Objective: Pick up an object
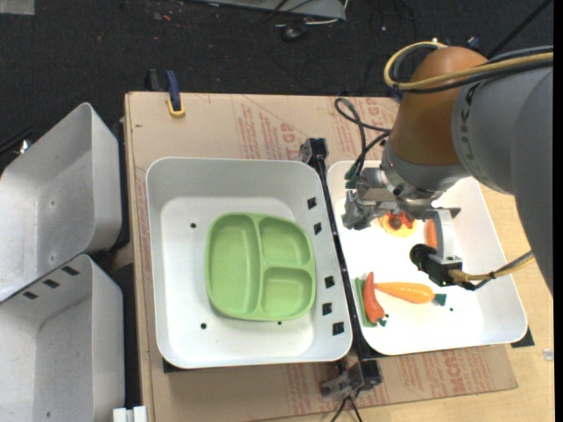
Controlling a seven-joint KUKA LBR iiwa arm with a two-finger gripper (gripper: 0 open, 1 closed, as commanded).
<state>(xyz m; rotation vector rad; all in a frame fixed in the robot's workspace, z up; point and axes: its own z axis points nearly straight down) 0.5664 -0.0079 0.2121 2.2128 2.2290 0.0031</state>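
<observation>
Low over the right bin (493, 323), my end effector (387, 207) sits just above a small red-and-yellow toy (398, 223); I cannot tell its state. Two toy carrots (406, 293) lie lower in that bin. On the brown worktop (229, 117), the left bin (176, 200) holds a green divided plate (261, 266). Dark floor surrounds.

I saw the gripper (398, 216) at centre-right above the right white bin (493, 319), two orange toy carrots (406, 293) below it.
</observation>
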